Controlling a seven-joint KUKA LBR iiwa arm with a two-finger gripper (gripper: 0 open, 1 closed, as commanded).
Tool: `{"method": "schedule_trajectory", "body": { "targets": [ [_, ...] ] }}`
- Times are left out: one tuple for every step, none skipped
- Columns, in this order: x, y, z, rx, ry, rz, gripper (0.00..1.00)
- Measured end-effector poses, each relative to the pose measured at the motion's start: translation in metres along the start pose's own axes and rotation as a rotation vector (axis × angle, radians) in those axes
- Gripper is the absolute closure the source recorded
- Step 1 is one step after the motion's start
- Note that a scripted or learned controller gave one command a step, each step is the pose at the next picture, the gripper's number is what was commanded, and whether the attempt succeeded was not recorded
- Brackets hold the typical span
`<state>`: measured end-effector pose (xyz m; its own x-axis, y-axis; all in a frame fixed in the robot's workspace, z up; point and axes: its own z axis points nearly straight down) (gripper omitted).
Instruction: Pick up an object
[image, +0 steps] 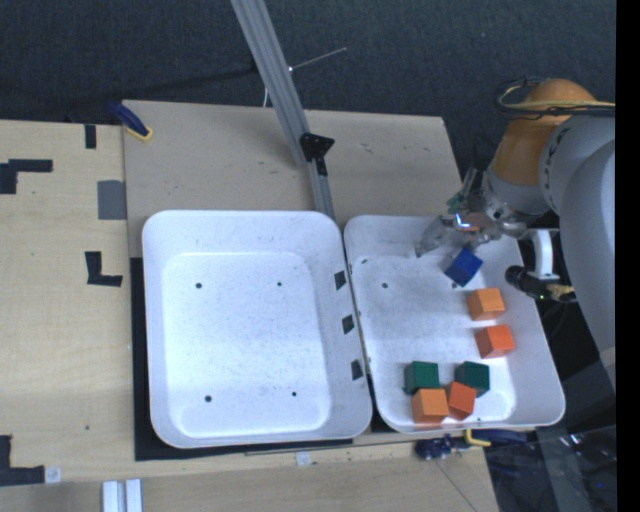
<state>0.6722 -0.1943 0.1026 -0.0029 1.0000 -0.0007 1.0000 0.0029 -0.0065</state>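
Camera view puts the gripper (462, 232) up at about 1 o'clock in the right bin (400, 300), and a small blue block (463, 267) sits right under its tips, tilted on a corner. Can't tell from here whether it's pinched or just touching, so don't count it as held. Looks like a light, rigid cube with smooth faces, so you'd want two flat opposite sides, not the corners. Orange blocks (486, 303) sit toward 4 o'clock.
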Motion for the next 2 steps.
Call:
{"method": "schedule_trajectory", "body": {
  "targets": [
    [0.0, -0.001, 0.01, 0.001, -0.001, 0.001, 0.0],
    [0.0, -0.001, -0.001, 0.001, -0.002, 0.0, 1.0]
  ]
}}
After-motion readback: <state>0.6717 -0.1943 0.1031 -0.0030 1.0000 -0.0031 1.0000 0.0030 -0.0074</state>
